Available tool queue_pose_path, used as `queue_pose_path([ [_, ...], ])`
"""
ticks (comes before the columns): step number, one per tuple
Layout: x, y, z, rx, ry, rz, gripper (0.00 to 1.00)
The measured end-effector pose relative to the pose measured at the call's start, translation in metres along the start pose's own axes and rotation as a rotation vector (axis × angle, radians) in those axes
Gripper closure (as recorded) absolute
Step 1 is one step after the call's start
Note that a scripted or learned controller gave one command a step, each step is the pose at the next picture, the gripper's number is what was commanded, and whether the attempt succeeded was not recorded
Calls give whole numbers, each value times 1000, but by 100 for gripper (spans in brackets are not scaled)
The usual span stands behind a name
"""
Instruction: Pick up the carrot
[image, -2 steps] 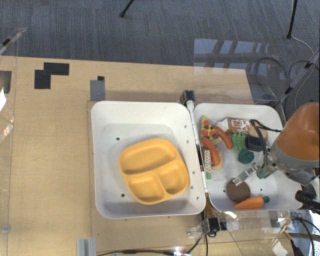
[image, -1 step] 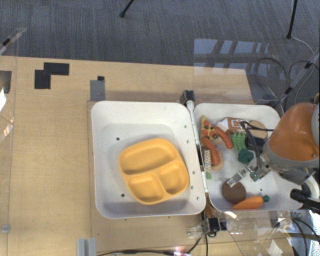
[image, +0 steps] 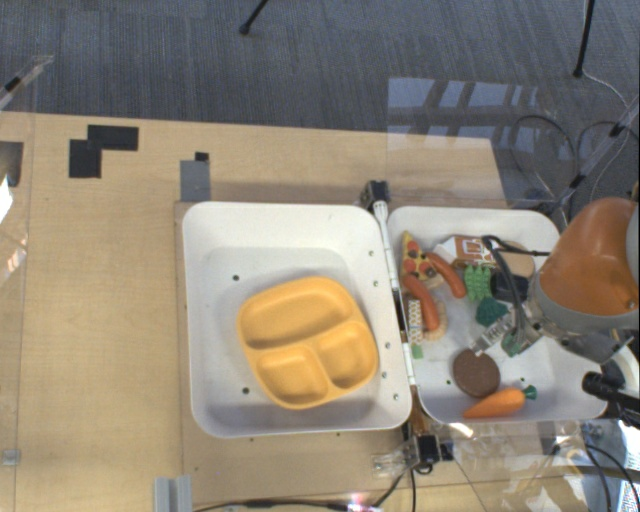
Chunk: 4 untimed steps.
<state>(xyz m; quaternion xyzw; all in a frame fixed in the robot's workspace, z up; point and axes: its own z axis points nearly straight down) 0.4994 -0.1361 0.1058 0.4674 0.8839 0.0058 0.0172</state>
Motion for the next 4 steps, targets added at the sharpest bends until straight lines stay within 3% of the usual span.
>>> queue_pose_path([
  [1, 41, 22, 8, 7, 9, -52, 100],
  [2, 30, 38, 16, 15, 16, -125, 100],
  [3, 41, 23, 14, 3, 4, -293, 100],
  [4, 22, 57, 16, 12, 18, -550, 100],
])
